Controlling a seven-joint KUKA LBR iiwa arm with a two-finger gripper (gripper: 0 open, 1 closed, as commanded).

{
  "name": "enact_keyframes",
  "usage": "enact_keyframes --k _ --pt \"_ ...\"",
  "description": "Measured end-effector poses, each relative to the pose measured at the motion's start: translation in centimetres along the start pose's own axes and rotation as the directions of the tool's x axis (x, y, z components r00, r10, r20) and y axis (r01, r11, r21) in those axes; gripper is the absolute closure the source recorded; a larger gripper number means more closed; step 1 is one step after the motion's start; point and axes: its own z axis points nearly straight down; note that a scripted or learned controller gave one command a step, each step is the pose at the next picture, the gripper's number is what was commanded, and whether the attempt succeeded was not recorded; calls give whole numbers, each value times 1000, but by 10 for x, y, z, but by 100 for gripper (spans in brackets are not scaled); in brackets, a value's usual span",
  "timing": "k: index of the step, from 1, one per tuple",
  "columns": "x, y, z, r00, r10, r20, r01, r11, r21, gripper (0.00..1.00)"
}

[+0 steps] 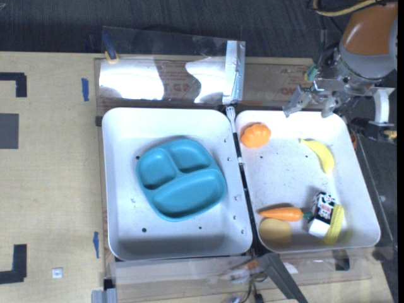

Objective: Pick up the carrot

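The carrot (282,213) is orange with a green tip. It lies flat near the front of the right bin (287,163), just above a tan potato (276,231). My gripper (310,101) hangs over the bin's far edge, well behind the carrot, with its two fingers spread apart and nothing between them.
In the right bin there are also an orange (255,135) at the far left, a banana (320,154) on the right, and a black-and-white carton (322,212) beside a corn cob (336,223). The left bin (120,169) holds a blue divided plate (181,177).
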Motion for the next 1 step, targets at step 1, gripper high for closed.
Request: enact_keyframes --k 1 --pt "51 22 74 980 -197 -1 197 980 3 0"
